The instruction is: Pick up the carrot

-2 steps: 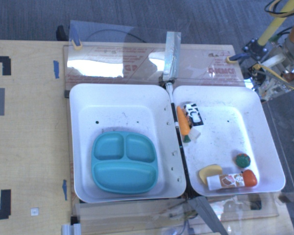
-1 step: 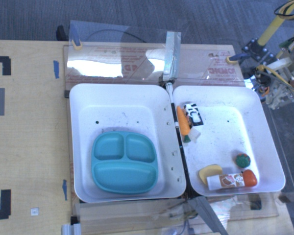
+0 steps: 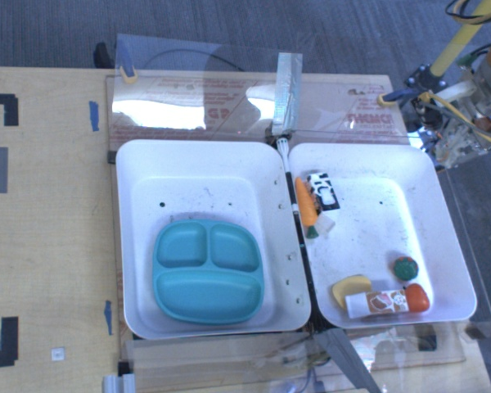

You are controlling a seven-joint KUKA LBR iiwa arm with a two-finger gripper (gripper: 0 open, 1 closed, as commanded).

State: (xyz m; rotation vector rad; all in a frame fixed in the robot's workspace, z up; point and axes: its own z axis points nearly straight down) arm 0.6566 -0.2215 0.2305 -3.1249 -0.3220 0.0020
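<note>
Two white bins side by side on bench [image 3: 41,219]: left bin [image 3: 139,170] holding teal divided plate [image 3: 207,271], right bin [image 3: 442,219] holding carrot [image 3: 306,203] along its left wall, upper-middle of frame, green end pointing down, black-and-white card [image 3: 322,191] just beside it. Lower right of right bin: yellow piece [image 3: 351,286], white packet [image 3: 378,303], green ball [image 3: 406,268], red-orange item [image 3: 417,298]. Tool [image 3: 458,129] at upper right edge of frame, outside bins, well apart from carrot; open or closed cannot be told.
</note>
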